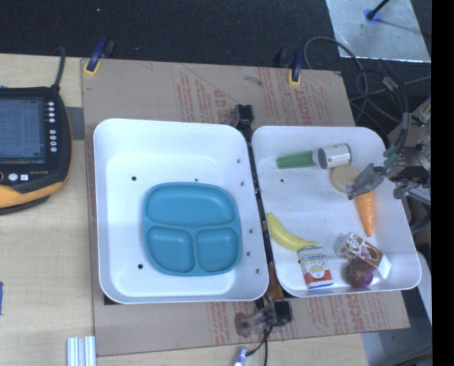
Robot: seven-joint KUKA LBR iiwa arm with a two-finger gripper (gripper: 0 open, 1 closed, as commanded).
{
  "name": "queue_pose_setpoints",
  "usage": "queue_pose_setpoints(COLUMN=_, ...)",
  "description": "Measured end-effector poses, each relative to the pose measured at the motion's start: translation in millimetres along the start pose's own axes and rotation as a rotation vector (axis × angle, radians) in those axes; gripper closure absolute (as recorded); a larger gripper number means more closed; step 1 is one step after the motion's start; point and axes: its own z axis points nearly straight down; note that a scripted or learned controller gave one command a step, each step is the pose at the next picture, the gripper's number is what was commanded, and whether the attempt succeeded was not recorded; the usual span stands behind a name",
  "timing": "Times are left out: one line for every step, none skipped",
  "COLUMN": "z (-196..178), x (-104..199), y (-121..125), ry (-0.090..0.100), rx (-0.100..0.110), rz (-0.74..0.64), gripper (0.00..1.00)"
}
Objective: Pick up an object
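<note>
My gripper (pixel 381 185) reaches in over the right side of the right bin (pixel 288 269). It is open, with one dark finger (pixel 364 181) just above the thick end of an orange carrot (pixel 366 213) and next to a tan round object (pixel 343 178). Nothing sits between the fingers. Also in this bin lie a green marker (pixel 294 160), a small red-and-white can (pixel 335 156), a yellow banana (pixel 287 234), a small carton (pixel 314 268), a snack packet (pixel 362 248) and a dark red fruit (pixel 357 274).
The left bin (pixel 116 204) holds a blue compartment plate (pixel 190 228). A teach pendant (pixel 21 147) lies on the bench at the far left. Cables run behind the right bin at the top right.
</note>
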Motion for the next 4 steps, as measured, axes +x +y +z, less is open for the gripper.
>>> queue_pose_setpoints(z=116.5, x=-57.7, y=19.9, ry=-0.001, rx=0.003, rz=0.001, gripper=0.0)
queue_pose_setpoints(z=190.6, x=-63.6, y=43.4, ry=0.0, rx=0.004, rz=-0.001, gripper=0.0)
queue_pose_setpoints(z=180.0, x=-64.9, y=43.4, ry=-0.002, rx=0.005, rz=-0.003, gripper=1.0)
queue_pose_setpoints(z=169.2, x=-33.1, y=124.8, ry=0.002, rx=0.025, rz=0.005, gripper=1.0)
